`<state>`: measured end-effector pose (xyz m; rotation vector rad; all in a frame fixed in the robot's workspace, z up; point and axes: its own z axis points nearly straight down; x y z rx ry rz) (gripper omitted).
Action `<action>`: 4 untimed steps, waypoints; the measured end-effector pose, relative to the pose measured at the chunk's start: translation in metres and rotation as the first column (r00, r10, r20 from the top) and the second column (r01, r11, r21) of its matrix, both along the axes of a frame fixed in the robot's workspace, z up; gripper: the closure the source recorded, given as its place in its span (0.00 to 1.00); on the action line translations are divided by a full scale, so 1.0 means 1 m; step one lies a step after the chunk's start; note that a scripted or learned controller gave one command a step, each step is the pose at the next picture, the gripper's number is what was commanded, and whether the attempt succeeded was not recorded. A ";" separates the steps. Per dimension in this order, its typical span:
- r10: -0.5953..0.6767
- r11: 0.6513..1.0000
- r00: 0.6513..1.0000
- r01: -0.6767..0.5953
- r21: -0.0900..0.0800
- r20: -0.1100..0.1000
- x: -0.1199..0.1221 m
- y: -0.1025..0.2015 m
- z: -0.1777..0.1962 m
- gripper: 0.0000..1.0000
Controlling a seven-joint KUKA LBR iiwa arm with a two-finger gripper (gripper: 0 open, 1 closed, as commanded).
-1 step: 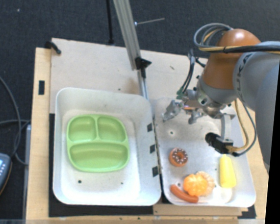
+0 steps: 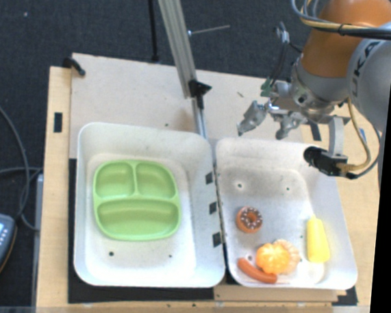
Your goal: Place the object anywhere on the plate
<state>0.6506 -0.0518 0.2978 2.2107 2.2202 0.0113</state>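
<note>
Two shallow white bins side by side across the middle of the frame, on a pale bench (image 2: 132,95). In the left bin (image 2: 85,197), a green plate (image 2: 136,200) with three sections, two small ones toward the top and one long one below, all bare. In the right bin (image 2: 297,176), four food items gathered in the lower right part: a small brown doughnut (image 2: 249,219) with a pale centre, left of the others; an orange fruit (image 2: 277,257) below and right of it; a red sausage (image 2: 257,271) lying just under the fruit, touching or nearly touching it; a yellow corn cob (image 2: 317,240) standing lengthwise near the bin's right wall. All four well apart from the plate, none on it.

Upper right of the frame: grey arm (image 2: 377,60) with an orange band, reaching in from the right. Gripper (image 2: 269,124) hanging above the top edge of the right bin, over the bench, two fingers spread apart with nothing between them. Well above and clear of the food. A slanted metal rail (image 2: 181,44) running from the top of the frame down toward the gap between the bins. Dark carpet (image 2: 72,10) around the bench.
</note>
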 end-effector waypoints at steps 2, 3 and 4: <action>-0.002 1.000 1.000 0.002 0.001 -0.009 -0.039 0.027 -0.086 1.00; 0.006 1.000 1.000 -0.005 0.004 -0.010 -0.054 0.162 -0.070 1.00; -0.001 1.000 1.000 0.001 -0.001 -0.014 -0.056 0.167 -0.094 1.00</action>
